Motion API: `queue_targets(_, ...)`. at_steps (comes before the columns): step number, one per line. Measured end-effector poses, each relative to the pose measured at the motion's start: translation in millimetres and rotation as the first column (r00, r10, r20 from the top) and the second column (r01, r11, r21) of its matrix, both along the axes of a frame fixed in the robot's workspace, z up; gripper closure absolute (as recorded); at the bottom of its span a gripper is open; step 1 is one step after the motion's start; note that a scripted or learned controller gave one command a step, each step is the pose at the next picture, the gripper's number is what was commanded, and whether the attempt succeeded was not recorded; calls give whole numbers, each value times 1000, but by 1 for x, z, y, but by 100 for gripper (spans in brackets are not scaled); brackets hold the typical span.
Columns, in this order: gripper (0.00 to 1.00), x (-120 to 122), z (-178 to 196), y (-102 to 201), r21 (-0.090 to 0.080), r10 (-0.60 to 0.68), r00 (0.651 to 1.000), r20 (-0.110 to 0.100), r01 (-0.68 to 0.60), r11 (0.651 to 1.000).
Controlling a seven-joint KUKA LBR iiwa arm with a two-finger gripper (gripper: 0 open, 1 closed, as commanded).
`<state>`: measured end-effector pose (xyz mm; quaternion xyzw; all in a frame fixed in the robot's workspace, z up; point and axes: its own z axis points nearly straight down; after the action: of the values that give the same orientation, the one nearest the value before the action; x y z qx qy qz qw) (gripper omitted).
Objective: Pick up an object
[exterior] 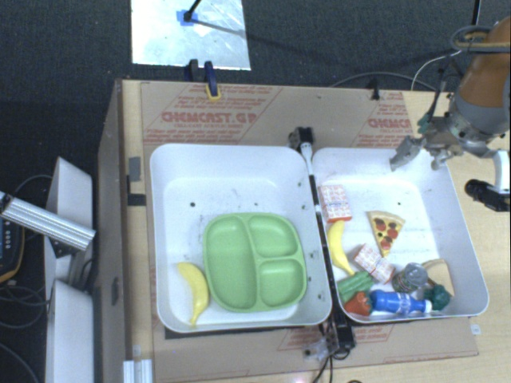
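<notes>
Crowded toys (395, 290) filled the right bin's (463, 214) near corner, so a grasp could slip. End effector (421, 152) hovered spread over its far rim, holding nothing.

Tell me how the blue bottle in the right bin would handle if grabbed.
The blue bottle lies on its side, so it may roll when nudged. It looks smooth, perhaps slippery. Toys crowd it against the right bin wall, which could block the fingers.
</notes>
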<state>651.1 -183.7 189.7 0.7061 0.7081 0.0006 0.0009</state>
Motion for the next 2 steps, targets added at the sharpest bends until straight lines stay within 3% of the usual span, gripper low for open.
queue_targets(1,0,-97,-102,-11,-2,-2,1000,3,2,1000)
queue_targets(2,0,-159,-99,-24,-2,-2,1000,6,2,1000)
